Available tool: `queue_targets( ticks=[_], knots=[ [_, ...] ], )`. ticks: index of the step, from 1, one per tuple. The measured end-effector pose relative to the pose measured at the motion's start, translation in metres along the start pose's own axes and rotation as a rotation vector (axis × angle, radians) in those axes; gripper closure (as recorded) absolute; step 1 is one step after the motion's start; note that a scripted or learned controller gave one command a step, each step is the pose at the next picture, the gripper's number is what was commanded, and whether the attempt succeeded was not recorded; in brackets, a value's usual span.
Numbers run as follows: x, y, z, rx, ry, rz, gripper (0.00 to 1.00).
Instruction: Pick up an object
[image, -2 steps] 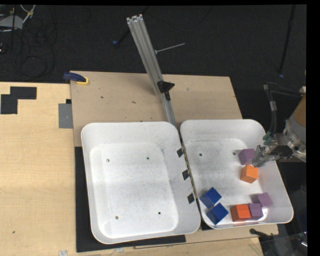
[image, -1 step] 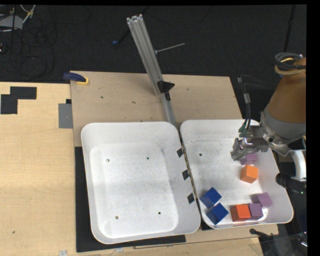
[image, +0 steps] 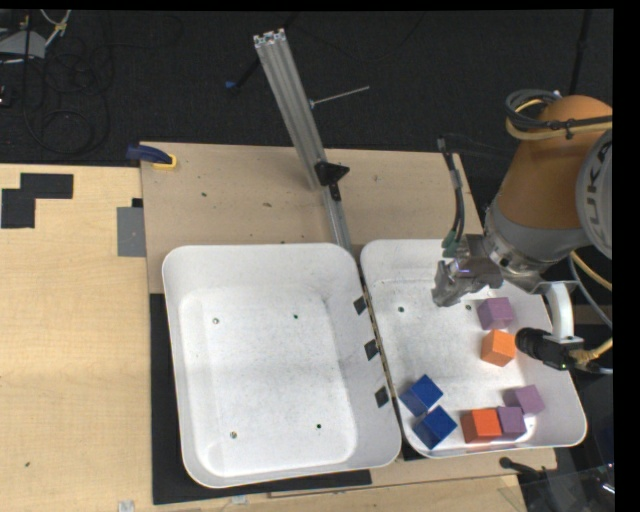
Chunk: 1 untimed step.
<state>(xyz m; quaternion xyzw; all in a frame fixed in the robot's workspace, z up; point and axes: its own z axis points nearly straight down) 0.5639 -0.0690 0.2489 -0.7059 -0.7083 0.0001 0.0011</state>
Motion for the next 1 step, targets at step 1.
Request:
queue_targets(
  ticks=[1],
  knots=[
    [0.0579, 0.0153, -0.0009, 0.0, 0.001, -0.002, 1.0]
  ],
)
